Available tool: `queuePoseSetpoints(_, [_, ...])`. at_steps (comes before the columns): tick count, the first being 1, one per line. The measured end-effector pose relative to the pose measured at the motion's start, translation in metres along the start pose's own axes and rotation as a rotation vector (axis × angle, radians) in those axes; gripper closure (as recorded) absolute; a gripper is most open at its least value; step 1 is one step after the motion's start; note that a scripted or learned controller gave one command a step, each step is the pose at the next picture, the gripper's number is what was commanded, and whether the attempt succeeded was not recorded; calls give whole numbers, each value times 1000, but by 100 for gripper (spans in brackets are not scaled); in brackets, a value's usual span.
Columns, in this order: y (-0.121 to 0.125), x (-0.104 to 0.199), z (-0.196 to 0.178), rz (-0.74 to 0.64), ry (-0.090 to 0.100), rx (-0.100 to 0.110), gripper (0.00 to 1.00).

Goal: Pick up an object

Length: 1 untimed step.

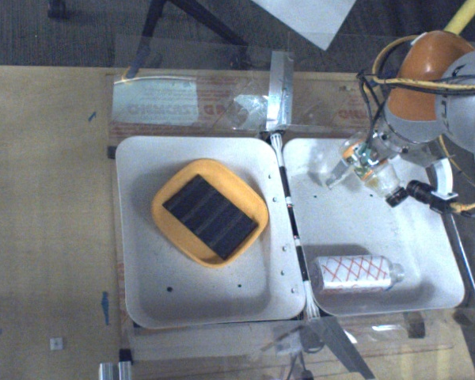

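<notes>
The claw [342, 169] hangs over the upper part of the right bin [427, 244], reaching in from the upper right of the frame; whether it is spread or pressed together cannot be told, since it reads as a pale, blurred shape against the white bin. Nothing can be made out in its grip.

The nearest thing to pick is a clear plastic bottle [358, 272] lying on its side at the bottom of the right bin, well below the claw and apart from it. It is cylindrical, with a white label crossed by a red lattice pattern, and its narrow end points toward the right of the frame.

In the left bin [138, 291] sits a rounded-square orange-yellow object [210, 211] with a dark, ribbed panel set into its top, turned at a slant. It lies well to the left of the claw, beyond the ridge where the two bins meet.

Both bins are shallow, smooth and white with rounded corners, resting on a tan wooden tabletop [43, 212]. The grey arm [451, 121] carries an orange band [431, 58] and looped cables near the wrist. At the top of the frame, dark chair legs [158, 6] and a white sheet [305, 2] lie on the floor.
</notes>
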<state>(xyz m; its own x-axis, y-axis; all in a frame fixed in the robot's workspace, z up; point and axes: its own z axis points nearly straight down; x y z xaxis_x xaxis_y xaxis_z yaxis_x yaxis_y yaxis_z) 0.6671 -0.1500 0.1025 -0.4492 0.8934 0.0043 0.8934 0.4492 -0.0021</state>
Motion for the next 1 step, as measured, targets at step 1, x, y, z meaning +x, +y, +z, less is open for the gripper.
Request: queuePoseSetpoints(1, [-12, -14, 15, -251, 4, 16, 0])
